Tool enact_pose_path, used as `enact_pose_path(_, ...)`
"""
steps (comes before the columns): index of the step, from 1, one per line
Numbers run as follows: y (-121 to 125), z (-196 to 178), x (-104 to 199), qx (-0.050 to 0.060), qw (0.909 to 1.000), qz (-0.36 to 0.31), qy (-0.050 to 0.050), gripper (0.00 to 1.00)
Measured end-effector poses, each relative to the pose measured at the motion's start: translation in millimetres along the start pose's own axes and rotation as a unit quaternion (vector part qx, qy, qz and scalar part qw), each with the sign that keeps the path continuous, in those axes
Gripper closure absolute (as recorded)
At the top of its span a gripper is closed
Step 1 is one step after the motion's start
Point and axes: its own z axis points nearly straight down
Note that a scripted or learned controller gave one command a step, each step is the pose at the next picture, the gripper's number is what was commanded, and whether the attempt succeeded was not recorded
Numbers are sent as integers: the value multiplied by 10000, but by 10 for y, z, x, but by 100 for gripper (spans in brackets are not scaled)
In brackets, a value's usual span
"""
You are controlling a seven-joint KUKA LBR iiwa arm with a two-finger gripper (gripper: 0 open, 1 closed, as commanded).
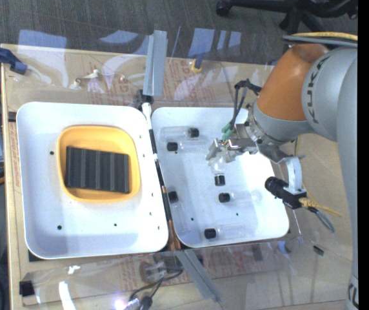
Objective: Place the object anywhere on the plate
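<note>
Block (97, 170), the dark ridged one: where does it lie?

Flat on the yellow plate (125, 137), near the plate's middle, with yellow rim showing all round it.

Which way does it run?

Its long axis goes left to right across the view, tilted a little, and its ridges run across that, from the far side toward the near side.

And the plate?

It sits inside the left bin (33, 186), toward that bin's far half.

What is in the right bin (265, 208)?

Several small clear vials with black caps (193, 133), scattered apart over its floor; one lies on its side near the far wall, others along the left wall and near the front.

Where is the end effector (222, 155)?

Low over the right bin's middle, just above one of the capped vials. Whether it is wide, narrow or gripping anything, I cannot tell.

The arm (300, 89)?

It reaches in from the right over the table (75, 76).
</note>
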Motion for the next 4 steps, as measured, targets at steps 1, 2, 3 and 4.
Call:
enact_pose_path(1,54,53,493,13,9966,-821,6,100)
enact_pose_path(2,-1,-219,965,-7,9768,-2143,-7,100)
enact_pose_path(3,362,-21,1369,-7,9482,-3176,-9,100)
enact_pose_path(4,362,-23,1364,-8,9484,-3172,-12,0)
